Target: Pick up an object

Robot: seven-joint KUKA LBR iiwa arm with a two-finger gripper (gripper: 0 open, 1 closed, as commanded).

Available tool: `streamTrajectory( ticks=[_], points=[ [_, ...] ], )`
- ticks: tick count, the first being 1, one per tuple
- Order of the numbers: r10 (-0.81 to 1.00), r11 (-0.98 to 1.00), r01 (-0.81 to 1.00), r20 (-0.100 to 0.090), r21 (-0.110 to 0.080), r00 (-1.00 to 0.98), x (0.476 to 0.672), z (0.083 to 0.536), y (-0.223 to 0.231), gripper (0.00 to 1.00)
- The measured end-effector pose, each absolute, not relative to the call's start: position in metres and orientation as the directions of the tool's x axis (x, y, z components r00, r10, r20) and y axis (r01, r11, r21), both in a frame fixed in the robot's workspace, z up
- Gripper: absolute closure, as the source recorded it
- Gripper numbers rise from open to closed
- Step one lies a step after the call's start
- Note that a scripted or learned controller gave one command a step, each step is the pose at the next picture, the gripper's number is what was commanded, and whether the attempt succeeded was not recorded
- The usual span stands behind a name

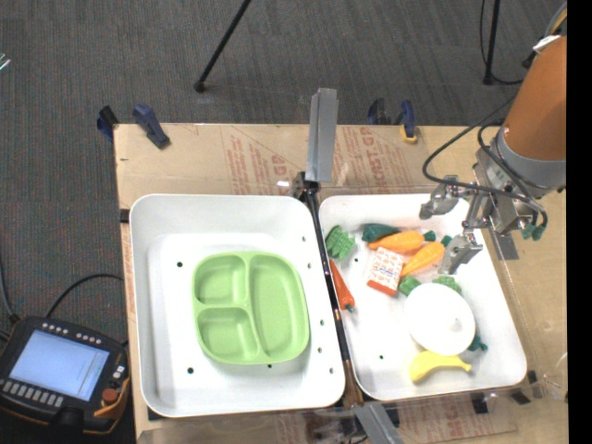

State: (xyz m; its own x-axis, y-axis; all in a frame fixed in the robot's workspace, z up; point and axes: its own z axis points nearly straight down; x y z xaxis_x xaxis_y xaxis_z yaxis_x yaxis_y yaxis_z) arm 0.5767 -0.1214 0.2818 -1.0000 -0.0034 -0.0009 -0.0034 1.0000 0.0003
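dark grey carpet around a cardboard-topped bench (240, 155), two shallow white bins side by side on it. nearest the camera, at lower left on the floor, a teach pendant (60, 370) with a lit screen. left bin (148, 248): a green divided plate (251, 308) lies flat in the middle, three compartments. right bin (513, 340): at the near edge a yellow toy banana (438, 366), just touching a round white plate (440, 320) behind it; a scrap of dark green shows at the plate's right rim. further back, a red-and-white packet (386, 270) lies tilted, with a toy carrot (341, 288) along the bin's left wall. beyond these, a green leafy piece (339, 241) near the far-left corner, and two orange vegetable pieces (400, 241) (423, 257) lying side by side, the nearer one touching the packet's right edge. the gripper (461, 252) hangs over the far right part of this bin, just right of the orange pieces, fingers pointing down; nothing is seen between them, and whether they are spread or closed cannot be told from this angle. above it the grey wrist and orange band (546, 100) enter from the right. at the far bench edge, blue clamps (148, 123) and a grey upright post (322, 137) between the bins; tripod legs (227, 35) on the carpet beyond.
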Motion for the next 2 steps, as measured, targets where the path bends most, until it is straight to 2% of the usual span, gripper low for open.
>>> streamTrajectory(
  ticks=[1, 2],
  points=[
    [0.002, 1.0, 0.002, 0.015, 0.005, -1.0, 0.596, 0.141, -0.104, 0.0],
    [0.066, 0.998, 0.067, 0.007, 0.002, -0.998, 0.604, 0.083, -0.098, 0.0]
  ],
)
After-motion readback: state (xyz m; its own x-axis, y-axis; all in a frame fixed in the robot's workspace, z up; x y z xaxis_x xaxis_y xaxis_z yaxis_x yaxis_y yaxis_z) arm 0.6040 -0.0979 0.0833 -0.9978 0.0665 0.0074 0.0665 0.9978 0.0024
